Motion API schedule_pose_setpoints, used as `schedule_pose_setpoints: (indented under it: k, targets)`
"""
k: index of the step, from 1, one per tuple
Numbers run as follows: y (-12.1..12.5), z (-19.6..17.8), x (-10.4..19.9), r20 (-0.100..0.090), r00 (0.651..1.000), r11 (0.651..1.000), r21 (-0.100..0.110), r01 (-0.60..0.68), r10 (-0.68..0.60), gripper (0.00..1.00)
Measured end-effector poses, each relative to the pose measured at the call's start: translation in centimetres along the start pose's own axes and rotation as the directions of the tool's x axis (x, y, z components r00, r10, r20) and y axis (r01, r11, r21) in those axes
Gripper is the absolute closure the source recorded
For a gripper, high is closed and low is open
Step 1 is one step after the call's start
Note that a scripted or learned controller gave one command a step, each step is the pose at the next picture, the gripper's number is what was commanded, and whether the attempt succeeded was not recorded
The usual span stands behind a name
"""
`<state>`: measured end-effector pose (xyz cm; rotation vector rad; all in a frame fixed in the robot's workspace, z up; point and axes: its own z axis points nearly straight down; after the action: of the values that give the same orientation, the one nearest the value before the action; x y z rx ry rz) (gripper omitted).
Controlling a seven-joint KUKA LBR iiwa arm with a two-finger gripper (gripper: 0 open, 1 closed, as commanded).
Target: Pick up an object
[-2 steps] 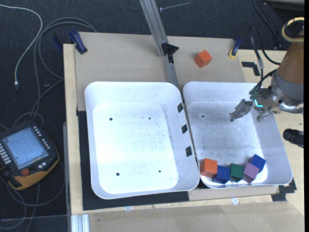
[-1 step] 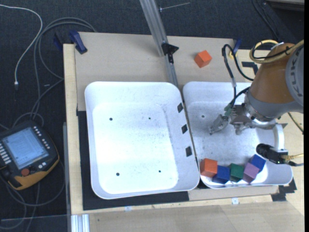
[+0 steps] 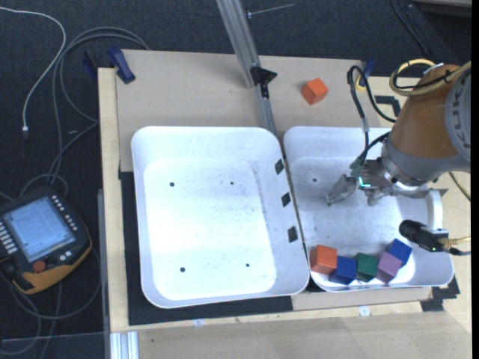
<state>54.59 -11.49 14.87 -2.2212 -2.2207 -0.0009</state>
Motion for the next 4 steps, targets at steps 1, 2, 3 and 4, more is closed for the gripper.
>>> schedule_pose_setpoints:
  k: [1, 2, 3, 4]
  targets:
    - [1.3, 4.9, 2.5, -0.002, 1.000, 1.000, 0.006, 0.003, -0.003, 0.00]
    - [-3.7, -5.5, 3.7, 0.001, 1.000, 1.000, -0.007, 0.001, -0.001, 0.00]
    - [1.7, -3.5, 0.1, 0.003, 1.000, 1.000, -0.004, 0.000, 0.000, 0.00]
    - [7.0, 5.4, 2.5, 0.000, 1.000, 1.000, 0.003, 0.003, -0.003, 0.00]
